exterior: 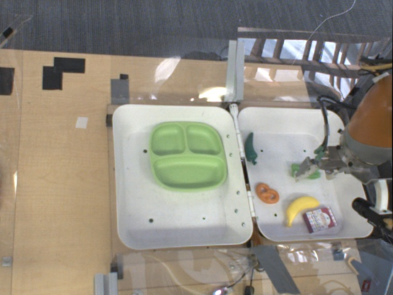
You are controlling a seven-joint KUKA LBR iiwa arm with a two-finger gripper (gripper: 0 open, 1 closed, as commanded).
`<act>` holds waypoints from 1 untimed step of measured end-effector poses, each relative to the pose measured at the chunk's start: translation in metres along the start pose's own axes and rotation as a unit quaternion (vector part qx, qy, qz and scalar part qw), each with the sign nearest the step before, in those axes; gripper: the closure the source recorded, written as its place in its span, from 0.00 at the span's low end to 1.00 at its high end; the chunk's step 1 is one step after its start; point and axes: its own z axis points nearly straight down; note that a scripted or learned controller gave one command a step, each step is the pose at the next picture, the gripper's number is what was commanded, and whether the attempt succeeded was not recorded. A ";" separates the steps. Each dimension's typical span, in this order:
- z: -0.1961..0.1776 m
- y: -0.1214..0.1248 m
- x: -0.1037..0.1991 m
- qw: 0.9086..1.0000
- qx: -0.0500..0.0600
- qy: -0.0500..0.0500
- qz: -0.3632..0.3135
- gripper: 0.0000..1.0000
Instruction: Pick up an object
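while the grey two-finger gripper [299, 169] is sitting low in the right white bin [279, 125] on a small green thing [310, 173], closed or open i cannot tell, it is risking nudging that thing away and lifting up bare.

1. Left bin [132, 226]: green divided plate [187, 155] takes the centre; open floor around it, widest toward 6 o'clock.
2. Right bin [279, 125]: open floor at 12 o'clock.
3. Dark green object [250, 149] hugs the divider wall at 9 o'clock.
4. Orange pretzel-like piece [266, 193], banana [300, 208] and maroon packet [319, 219] crowd 6 o'clock, with narrow gaps between them.
5. Gripper [305, 169] and arm [368, 128] block 3 o'clock.
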 end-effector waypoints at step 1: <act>0.057 0.054 -0.029 1.000 -0.007 -0.002 -0.021 0.00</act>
